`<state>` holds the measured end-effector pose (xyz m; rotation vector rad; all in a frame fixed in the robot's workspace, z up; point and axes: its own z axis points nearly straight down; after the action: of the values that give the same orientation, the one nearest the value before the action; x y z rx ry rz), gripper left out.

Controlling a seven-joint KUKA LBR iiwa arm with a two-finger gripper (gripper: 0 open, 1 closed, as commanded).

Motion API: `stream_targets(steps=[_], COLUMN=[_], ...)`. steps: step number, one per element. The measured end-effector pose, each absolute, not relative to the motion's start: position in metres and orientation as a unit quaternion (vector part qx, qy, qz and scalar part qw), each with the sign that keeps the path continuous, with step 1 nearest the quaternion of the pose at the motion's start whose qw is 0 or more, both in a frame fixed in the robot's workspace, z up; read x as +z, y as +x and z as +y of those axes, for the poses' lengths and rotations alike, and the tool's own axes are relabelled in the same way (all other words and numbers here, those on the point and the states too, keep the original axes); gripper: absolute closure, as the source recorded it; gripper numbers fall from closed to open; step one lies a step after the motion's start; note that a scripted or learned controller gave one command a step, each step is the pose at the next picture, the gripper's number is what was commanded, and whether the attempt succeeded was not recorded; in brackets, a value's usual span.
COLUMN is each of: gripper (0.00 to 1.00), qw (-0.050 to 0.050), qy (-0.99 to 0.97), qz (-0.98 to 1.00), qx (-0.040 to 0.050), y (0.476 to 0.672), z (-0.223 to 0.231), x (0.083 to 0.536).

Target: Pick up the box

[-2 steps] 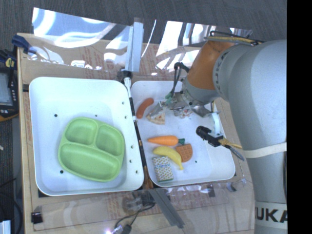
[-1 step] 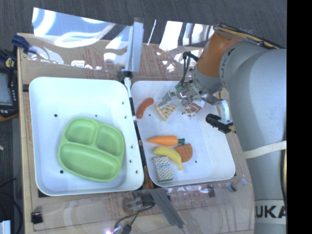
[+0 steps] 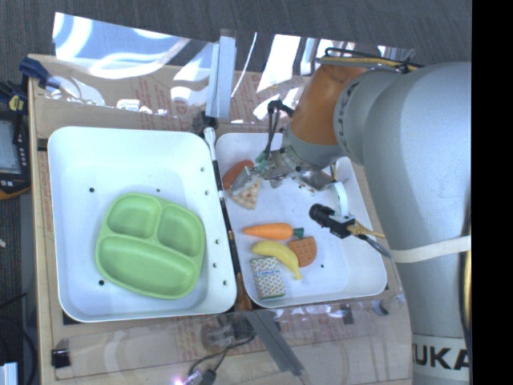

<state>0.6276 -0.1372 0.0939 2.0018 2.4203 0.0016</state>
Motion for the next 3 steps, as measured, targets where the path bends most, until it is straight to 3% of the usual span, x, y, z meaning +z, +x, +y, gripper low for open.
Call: stream_targets(steps=[1,2,3], gripper=[0.00,0.00,0.00], qw=[-0.001,0.000,-0.001], qy=[0.570,0.603,0.668], qz=[0.821,0.798,0.744], qx=[-0.0006,-0.0011,-0.0004], y=[0.586,0.563,0.620], z=[-0.176,-0.122,-0.123], x=[0.119,0.092,0.092])
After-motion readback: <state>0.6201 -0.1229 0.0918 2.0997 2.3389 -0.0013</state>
